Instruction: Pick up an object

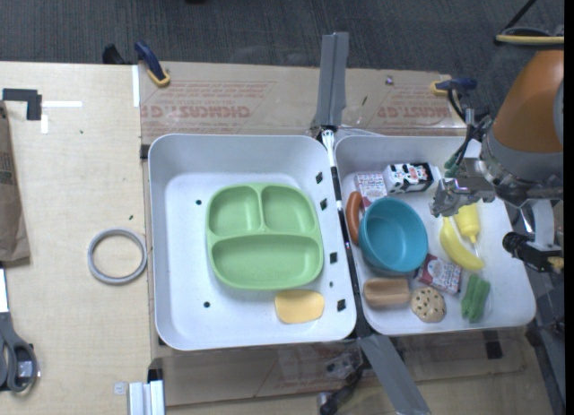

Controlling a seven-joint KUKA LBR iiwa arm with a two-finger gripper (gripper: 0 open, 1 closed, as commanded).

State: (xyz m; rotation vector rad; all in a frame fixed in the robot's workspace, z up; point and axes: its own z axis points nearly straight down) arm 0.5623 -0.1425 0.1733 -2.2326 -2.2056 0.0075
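- Hovering: we see gripper [451, 196] above banana [460, 245], right bin [516, 315] far edge; finger state unclear.
- Risk: crowding blue bowl [394, 235] may deflect our grasp.

A single camera is looking down on the counter [72, 189] from above, tilting slightly so the far edge and a strip of dark floor [269, 1] are showing along the top. It is sitting far enough back to be taking in both white bins whole — the left bin [166, 252] near the middle of the frame, the right bin [507, 310] toward the right side. The arm [529, 108] is entering from the right edge, its upper part being cut off there. The counter's near edge is running along the bottom — partly cropped.
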